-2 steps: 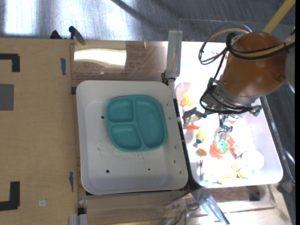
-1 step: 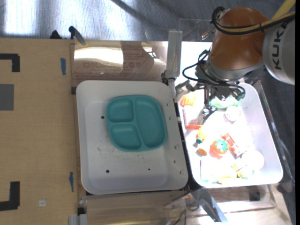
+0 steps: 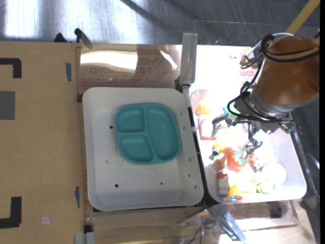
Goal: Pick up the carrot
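Pincer [image 3: 237,134] hangs over the right bin [image 3: 297,179], fingers spread apart w/ nothing between them, one finger [image 3: 219,122] to the left, the other near a round orange-red toy [image 3: 236,159]. Arm [image 3: 287,70] w/ orange band sits above it. The carrot [image 3: 220,160], small & orange, lies just left of the round toy, below the pincer, amid a heap of toy food at the bin's lower half. Left bin [image 3: 96,136] carries a teal divided plate [image 3: 148,132]. Cardboard sheet [image 3: 35,136] covers the bench at far left.
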Available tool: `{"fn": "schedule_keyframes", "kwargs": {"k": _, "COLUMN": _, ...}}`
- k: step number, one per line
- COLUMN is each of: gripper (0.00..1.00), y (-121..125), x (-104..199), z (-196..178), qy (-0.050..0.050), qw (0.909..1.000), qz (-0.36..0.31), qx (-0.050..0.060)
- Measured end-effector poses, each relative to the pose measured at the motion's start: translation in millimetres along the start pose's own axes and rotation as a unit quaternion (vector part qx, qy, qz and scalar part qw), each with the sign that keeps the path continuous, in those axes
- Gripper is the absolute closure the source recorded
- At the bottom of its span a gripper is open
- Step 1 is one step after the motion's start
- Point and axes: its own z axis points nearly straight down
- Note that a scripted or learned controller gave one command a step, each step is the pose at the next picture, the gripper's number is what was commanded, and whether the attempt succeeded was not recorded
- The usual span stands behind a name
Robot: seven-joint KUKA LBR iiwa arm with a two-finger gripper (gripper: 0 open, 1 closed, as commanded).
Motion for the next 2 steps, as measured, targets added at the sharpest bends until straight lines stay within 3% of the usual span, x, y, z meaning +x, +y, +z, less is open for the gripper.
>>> {"fn": "schedule_keyframes", "kwargs": {"k": 1, "gripper": 0.0, "y": 57.1, "x": -58.7, "z": 0.5, "qy": -0.002, "qw": 0.9862, "qz": -0.166, "qx": -0.001}}
{"fn": "schedule_keyframes", "kwargs": {"k": 2, "gripper": 0.0, "y": 100.1, "x": -90.1, "z": 0.8, "qy": -0.003, "qw": 0.9036, "qz": -0.428, "qx": -0.001}}
